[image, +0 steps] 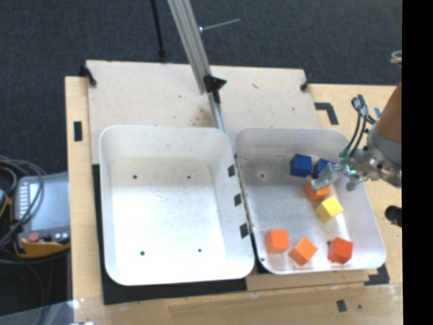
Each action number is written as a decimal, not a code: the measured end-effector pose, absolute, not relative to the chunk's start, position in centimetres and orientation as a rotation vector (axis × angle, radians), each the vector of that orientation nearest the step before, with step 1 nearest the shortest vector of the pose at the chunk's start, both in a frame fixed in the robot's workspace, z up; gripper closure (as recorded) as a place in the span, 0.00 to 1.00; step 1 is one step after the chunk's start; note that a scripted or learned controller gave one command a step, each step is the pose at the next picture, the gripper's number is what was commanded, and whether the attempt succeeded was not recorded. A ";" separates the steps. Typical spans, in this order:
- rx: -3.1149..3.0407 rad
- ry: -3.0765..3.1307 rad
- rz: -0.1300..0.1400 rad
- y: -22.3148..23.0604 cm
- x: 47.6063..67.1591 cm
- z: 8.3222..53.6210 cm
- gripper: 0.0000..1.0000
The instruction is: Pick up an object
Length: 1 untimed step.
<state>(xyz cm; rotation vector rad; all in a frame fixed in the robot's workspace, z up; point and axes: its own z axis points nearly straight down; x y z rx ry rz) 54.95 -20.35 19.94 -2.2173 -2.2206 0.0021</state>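
Gripper [327, 177] is low in the right-hand shallow white plastic bin [274, 144], reaching in from the right edge w/ the grey wrist behind it. Tip sits among a tight cluster: dark blue cube [301, 165] just to its left, a second small blue block [321, 166] touching or nearly touching the tip, small orange block [315, 191] directly below it, yellow cube [329, 208] just beyond that, toward the near wall.

Finger state: cannot tell, tip too small and blurred; nothing seen clearly between them, so no hold claimed.

Key relation: the nearest candidates lie left and near-side of the tip, within the cluster, not apart from each other. Judgement: crowding is the risk; closing here could nudge a neighbour rather than seat one block.

Other pieces well apart along near wall: orange cube [277, 240], orange tilted cube [304, 250], red cube [340, 250]. Left white bin [115, 181] holds no blocks.
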 end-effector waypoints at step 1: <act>-2.219 -2.225 -0.002 -20.3 55.1 20.2 0.00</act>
